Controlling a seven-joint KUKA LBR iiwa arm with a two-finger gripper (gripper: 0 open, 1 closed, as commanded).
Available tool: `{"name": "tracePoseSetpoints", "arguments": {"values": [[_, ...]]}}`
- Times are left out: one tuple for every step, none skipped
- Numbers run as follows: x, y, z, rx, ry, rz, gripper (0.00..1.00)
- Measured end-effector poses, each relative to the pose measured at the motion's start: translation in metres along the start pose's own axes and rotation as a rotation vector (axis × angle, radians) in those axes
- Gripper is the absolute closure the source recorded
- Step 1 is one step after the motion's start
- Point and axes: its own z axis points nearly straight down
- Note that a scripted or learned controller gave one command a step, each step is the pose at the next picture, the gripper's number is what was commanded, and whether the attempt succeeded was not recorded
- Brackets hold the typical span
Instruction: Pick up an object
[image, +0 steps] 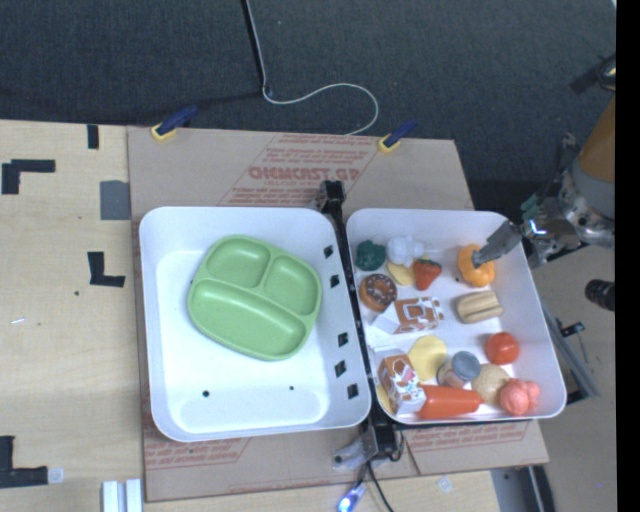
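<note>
- Bench (60, 330): tan surface across the frame, cardboard sheet under both bins, dark floor along the top.
- Left bin (160, 330): shallow, white, centre-left of frame; carries a green divided plate (255, 296) in its upper half.
- Right bin (535, 300): shallow, white, centre-right; packed with small toy foods.
- Arm (600, 190): grey, reaching in from the right edge, upper right of frame, slanting down toward the upper right corner of the right bin.
- Jaws (486, 255): tip low over the upper right part of the right bin; open or closed, cannot tell, the tip being dark and small here. Nothing seen between them.
- Orange fruit (474, 268): likeliest target; upper right of the right bin, directly under and apparently touching the tip of the jaws.
- Bread roll (478, 306): just below the orange fruit, near enough to be nudged.
- Strawberry (427, 271): left of the orange fruit, a little apart.
- Tomato (502, 347), carrot (450, 402): lower right of the bin, well apart from the jaws.
- Step in hand, as judged: final descent onto the orange fruit, grasp not yet shown.
- Next move, as judged: fingers to straddle the fruit either side, close, then lift straight up; round shape liable to roll or slip out.
</note>
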Motion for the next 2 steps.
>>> {"name": "tracePoseSetpoints", "arguments": {"values": [[0.06, -0.034, 0.134, -0.019, -0.005, 0.002, 0.0], [0.073, -0.057, 0.036, -0.005, -0.001, -0.001, 0.0]]}}
